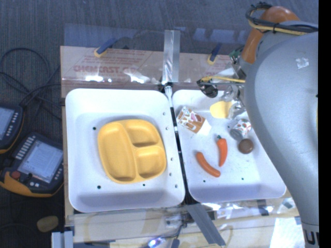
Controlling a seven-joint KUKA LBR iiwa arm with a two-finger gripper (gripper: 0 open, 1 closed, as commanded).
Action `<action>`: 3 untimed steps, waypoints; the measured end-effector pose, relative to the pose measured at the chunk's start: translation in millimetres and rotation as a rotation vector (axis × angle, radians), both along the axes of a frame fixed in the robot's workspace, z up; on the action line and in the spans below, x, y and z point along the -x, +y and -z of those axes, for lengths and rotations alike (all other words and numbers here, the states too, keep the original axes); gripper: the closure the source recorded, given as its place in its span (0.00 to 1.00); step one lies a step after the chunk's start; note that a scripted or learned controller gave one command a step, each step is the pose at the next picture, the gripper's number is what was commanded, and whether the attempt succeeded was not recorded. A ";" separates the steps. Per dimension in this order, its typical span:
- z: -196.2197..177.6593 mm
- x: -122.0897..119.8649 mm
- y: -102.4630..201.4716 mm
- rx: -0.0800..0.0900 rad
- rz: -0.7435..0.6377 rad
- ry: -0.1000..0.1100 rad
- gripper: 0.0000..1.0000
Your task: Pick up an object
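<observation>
**Gripper low over the right bin's far corner**

A yellow piece lies at the right bin's one o'clock corner, just beside the gripper; its jaw state cannot be told. Toward six o'clock lie a small box, carrot, sausage and brown ball. The left bin holds a yellow divided tray.

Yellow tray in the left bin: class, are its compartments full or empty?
Empty: all compartments of the tray show bare yellow plastic.
</observation>
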State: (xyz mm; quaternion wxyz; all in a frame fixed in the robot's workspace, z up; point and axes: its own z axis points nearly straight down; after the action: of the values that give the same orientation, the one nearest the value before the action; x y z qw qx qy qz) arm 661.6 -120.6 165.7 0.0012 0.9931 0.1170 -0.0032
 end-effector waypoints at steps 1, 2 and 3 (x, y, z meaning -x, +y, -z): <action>73.6 17.0 -51.0 -0.002 0.030 -0.003 1.00; 5.8 23.3 -95.5 -0.001 0.031 -0.001 1.00; 75.5 -4.2 -88.8 -0.017 0.017 -0.010 1.00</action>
State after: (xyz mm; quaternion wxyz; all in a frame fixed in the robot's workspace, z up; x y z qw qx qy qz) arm 665.8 -209.4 90.2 -0.0069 0.9941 0.1086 0.0028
